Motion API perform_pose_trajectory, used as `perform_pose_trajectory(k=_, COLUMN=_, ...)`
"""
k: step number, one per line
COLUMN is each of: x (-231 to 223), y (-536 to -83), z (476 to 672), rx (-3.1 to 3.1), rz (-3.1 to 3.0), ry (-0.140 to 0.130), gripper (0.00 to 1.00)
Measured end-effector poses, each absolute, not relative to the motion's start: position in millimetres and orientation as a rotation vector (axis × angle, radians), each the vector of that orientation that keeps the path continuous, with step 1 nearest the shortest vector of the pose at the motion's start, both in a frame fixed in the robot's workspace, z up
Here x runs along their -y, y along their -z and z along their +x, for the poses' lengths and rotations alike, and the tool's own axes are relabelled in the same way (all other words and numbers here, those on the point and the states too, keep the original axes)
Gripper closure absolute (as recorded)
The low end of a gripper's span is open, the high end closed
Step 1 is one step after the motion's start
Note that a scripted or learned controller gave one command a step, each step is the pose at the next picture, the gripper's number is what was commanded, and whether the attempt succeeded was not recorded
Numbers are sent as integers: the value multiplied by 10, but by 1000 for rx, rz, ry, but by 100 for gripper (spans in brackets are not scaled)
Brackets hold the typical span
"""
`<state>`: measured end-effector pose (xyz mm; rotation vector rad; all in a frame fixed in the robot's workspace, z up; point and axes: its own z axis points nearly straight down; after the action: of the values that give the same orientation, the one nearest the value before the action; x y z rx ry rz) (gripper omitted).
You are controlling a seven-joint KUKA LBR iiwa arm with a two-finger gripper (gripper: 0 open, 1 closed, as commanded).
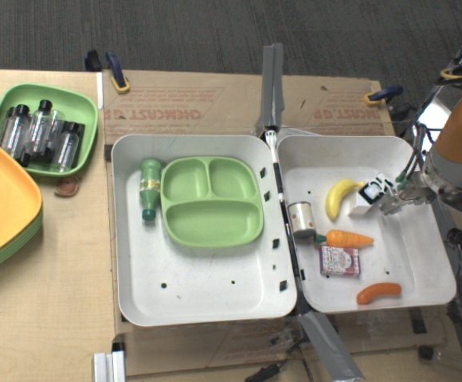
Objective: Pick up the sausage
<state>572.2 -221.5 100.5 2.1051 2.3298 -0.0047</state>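
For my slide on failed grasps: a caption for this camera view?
Gripper hovers beside the banana, far from the sausage at the right bin's near edge.

One fixed camera above the bench

We look down at a slant on both white bins [127,237], the arm [454,146] entering right of them.

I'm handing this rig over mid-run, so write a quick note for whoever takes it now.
Gripper: low in the right bin, beside the banana; nothing visibly held.
Sausage: lies at the near edge of the right bin, apart from the gripper, below the carrot and the pink packet. A can sits at that bin's left wall.
Done: nothing picked yet.
Left: move toward the sausage, grasp, lift.
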Motion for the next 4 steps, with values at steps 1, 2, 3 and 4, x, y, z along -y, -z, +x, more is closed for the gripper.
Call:
perform_pose_trajectory(k=1, x=2214, y=-1095, z=5725, rx=-2333, rz=2100, ry=7, gripper=100)
perform_pose_trajectory(k=2, x=2215, y=-1185, z=5729, rx=-2336, rz=2094, ry=9, gripper=100)
perform_pose_trajectory(k=3, x=2223, y=-909, z=5212, rx=-2112, rz=2328, ry=3, gripper=100)
perform_pose_trajectory(k=4, x=2005, y=-1177, z=6227, rx=-1996, rz=2424, ry=3, gripper=100)
